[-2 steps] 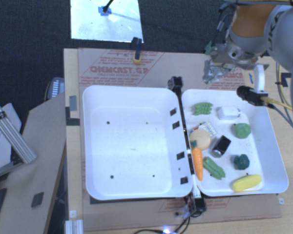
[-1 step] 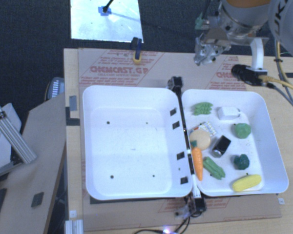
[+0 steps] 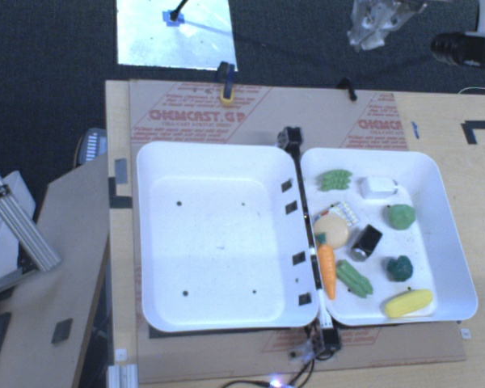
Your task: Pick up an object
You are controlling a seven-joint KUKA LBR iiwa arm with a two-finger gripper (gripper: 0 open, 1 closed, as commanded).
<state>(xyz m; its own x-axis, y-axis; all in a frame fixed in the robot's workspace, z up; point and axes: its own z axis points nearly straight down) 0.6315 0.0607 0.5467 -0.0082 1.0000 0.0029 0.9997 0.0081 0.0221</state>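
Board [image 3: 196,114] under bins reads "CHEMCAST, GP"

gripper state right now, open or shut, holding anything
Gripper: raised above the bench behind the right bin, with nothing between its fingers; open or shut cannot be told from this view.

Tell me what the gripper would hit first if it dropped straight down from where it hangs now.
Probably the bare bench top behind the right bin, not the toys. The gripper sits above the bins in the picture, though depth from this slanted view is uncertain.
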